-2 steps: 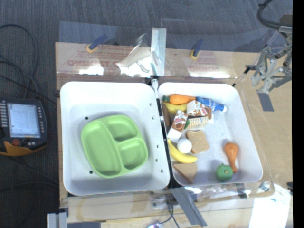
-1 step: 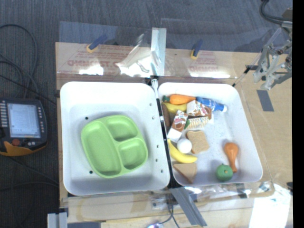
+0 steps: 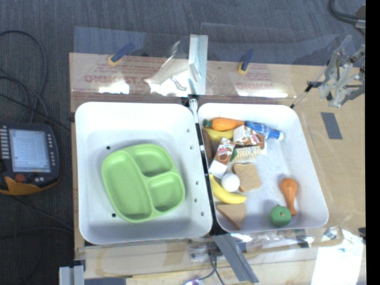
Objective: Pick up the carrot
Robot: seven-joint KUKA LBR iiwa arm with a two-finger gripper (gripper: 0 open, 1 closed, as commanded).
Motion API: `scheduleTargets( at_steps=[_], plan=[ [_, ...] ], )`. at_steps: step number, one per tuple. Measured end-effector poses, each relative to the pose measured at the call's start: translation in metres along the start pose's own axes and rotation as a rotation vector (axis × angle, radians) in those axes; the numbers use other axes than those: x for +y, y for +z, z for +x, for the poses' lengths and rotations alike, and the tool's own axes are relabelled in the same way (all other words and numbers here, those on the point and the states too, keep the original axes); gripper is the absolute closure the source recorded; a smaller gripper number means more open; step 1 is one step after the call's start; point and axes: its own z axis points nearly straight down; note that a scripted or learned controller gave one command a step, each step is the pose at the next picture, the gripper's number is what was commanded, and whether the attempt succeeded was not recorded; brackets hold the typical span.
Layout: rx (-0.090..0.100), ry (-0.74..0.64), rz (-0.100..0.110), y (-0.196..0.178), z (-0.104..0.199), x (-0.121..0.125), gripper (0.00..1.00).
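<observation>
carrot (image 3: 227, 124): far-left corner of right bin (image 3: 309, 153), well left of and nearer than the hand (image 3: 339, 82), partly overlapped by banana (image 3: 217, 134) | hand: over surface (image 3: 332, 159) beyond bin, small, blurred; grip state cannot be determined | pile beside carrot: items hard to identify

dark grey carpet floor (image 3: 178, 5) around a tan bench (image 3: 350, 177), black cables (image 3: 24, 70) at left

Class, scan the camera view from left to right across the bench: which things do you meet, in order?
Handheld control pendant → green divided plate in the left bin → carrot → bread slice → drumstick → gripper.
</observation>
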Motion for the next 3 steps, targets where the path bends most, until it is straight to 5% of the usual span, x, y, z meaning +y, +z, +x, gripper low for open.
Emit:
scheduleTargets(
  at_steps=[3],
  plan=[
    [-0.018, -0.002, 0.011, -0.032, -0.007, -0.001, 1.00]
  ],
)
